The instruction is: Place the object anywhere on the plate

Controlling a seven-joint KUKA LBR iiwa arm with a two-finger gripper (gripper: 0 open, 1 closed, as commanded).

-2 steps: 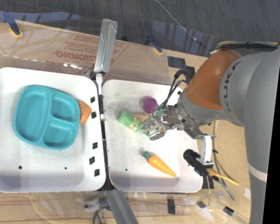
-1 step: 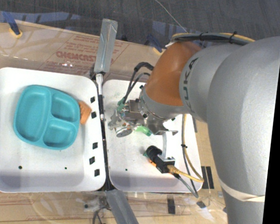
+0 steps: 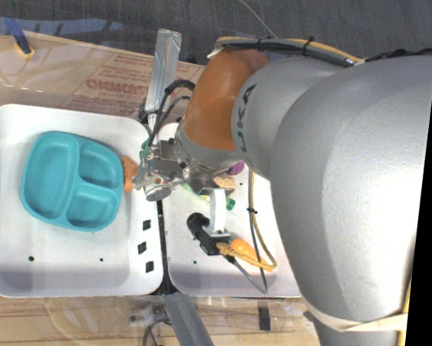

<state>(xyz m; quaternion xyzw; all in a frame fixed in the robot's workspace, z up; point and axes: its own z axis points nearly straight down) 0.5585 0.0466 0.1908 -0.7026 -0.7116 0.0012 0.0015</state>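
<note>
While its grip, open or closed, cannot be told, the gripper point(image 3: 153, 178) hangs at the left bin's point(image 3: 6, 245) right wall. An orange object point(image 3: 129, 172) is just beside it, short of the teal plate point(image 3: 54, 165) beyond. Placement looks unfinished.

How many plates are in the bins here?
1: the teal plate lies in the view's left bin. The arm covers much of the right bin, so another could be hidden there.
</note>
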